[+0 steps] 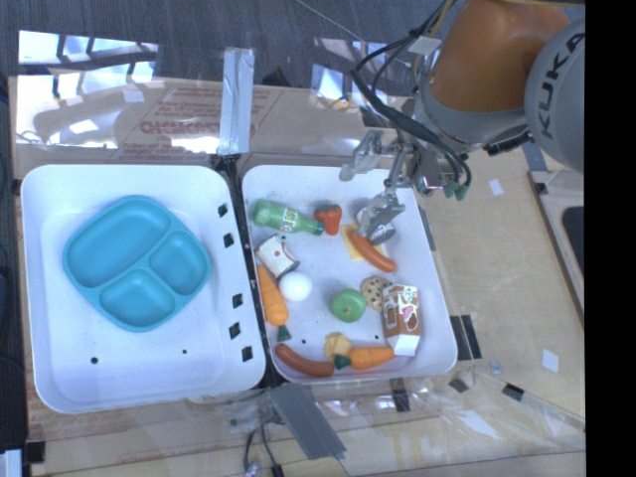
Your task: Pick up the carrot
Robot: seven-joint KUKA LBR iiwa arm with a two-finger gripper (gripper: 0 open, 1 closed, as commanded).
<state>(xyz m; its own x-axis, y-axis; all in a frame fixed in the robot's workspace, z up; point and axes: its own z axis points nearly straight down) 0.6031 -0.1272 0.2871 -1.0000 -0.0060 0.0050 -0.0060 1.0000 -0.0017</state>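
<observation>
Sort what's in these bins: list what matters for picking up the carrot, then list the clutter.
For the job:
- carrot under the end effector
- carrot by the left wall
- carrot at the front
- end effector

Lying about:
- green bottle
- strawberry
- egg
- green apple
- cookie
- carton
- sausage
- blue tray

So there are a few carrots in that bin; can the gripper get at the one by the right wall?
Probably yes: the gripper hangs right over that carrot's upper end, and nothing lies on top of it.
</observation>
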